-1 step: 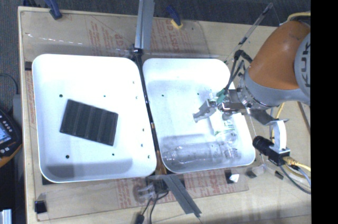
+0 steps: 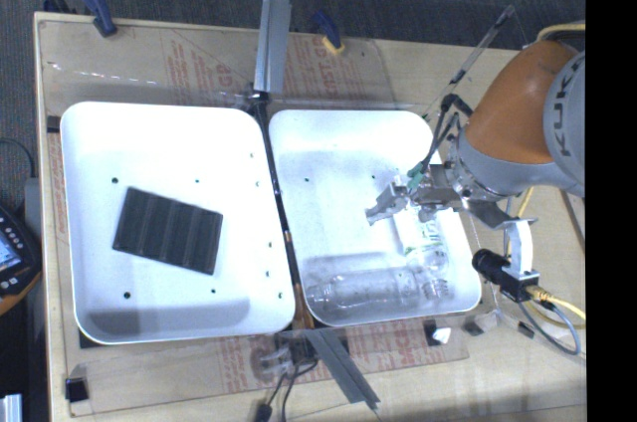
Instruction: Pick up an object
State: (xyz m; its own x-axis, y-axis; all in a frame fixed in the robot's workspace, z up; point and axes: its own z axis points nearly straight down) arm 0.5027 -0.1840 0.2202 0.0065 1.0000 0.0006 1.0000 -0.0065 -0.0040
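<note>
Lying along the near wall of the right bin (image 2: 328,136) is a clear plastic bottle (image 2: 373,289), on its side, its length running left to right. A second clear item (image 2: 430,246), perhaps another small bottle or a wrapper, sits just above its right end; glare off the white floor makes it hard to tell.

The arm (image 2: 523,116) comes in from the right with its orange band over the bin's right rim, and the gripper (image 2: 403,201) hangs low over the right half of that bin, just above the smaller clear item. Whether the claw is spread or closed I cannot tell, since its metal parts blur into the bright floor, and nothing can be seen held in it.

In the left bin (image 2: 90,136) a dark ribbed slab (image 2: 167,230) lies flat, well apart from the arm.

My judgement is that the bottle looks empty, so light, thin-walled and slippery. It would dent under a hard squeeze and roll if nudged from the side. A grip across its middle, squeezing the 2 long sides, seems best. The near wall touching it leaves little room for a finger on that side.
</note>
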